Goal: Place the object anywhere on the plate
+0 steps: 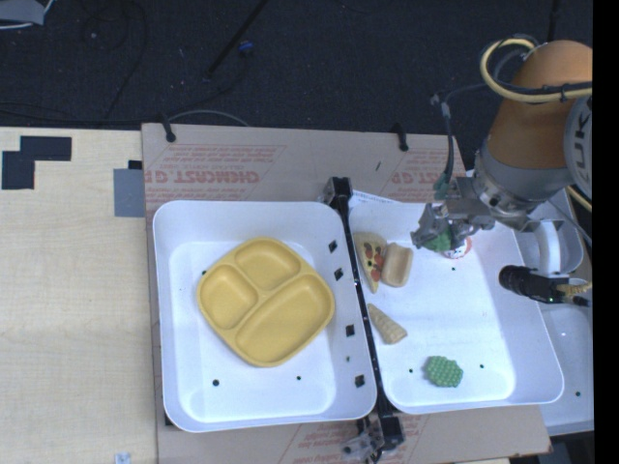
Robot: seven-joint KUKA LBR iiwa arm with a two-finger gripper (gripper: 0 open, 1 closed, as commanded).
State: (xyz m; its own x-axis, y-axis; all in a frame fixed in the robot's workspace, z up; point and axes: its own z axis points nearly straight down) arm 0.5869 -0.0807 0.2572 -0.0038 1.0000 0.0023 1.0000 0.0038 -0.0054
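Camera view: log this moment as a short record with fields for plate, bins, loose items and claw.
plate: yellow divided plate, left bin, nothing on it
right bin: pizza slice, tan piece, cone-like wedge, green bumpy item
claw: low over right bin's far side, above a small red-and-white item; grip unclear

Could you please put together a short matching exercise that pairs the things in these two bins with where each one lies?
Things:
1. yellow plate
2. green object
3. gripper
4. tan wedge

Places:
A. far part of the right bin, over a small red and white item
B. left bin
C. near part of the right bin
D. right bin, close to the divider

Pairs: 1-B, 2-C, 3-A, 4-D
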